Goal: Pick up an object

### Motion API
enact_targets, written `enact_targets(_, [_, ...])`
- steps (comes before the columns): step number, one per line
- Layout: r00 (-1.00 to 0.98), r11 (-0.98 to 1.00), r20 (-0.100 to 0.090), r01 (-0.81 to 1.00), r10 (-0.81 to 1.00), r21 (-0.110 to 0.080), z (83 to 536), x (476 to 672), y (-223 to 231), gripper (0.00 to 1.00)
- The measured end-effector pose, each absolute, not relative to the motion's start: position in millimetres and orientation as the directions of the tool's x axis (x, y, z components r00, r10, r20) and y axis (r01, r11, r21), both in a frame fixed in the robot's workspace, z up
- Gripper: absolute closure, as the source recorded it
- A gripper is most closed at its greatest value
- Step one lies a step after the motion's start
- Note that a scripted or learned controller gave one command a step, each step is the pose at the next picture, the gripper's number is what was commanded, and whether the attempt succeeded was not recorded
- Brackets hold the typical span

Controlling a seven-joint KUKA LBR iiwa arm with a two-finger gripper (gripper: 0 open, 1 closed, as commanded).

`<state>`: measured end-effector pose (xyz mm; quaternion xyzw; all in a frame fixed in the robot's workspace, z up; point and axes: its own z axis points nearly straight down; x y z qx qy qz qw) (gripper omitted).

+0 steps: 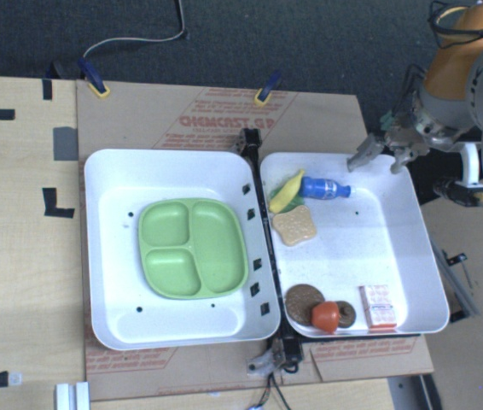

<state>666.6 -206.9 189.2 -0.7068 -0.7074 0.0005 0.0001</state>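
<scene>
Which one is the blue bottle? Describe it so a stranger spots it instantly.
Look at the right white bin, far end. The blue bottle lies on its side there, right of the yellow banana and beyond the tan sponge. It is the only blue thing in either bin.

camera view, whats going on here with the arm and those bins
The gripper hangs with fingers spread over the right bin's far edge, holding nothing. In that bin lie a blue bottle, a banana, a bread slice, a tomato and a small box. The left bin holds a green tray.
</scene>
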Motion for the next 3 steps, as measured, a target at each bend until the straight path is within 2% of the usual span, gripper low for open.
enact_targets(1, [-0.001, 0.001, -0.003, 1.0, 1.0, 0.003, 117.7, 661.6, -153.8, 0.0])
enact_targets(2, [0.001, -0.001, -0.003, 1.0, 1.0, 0.0, 89.4, 618.7, -107.0, 0.0])
enact_targets(3, [0.004, -0.005, -0.014, 1.0, 1.0, -0.003, 87.0, 654.4, -103.3, 0.0])
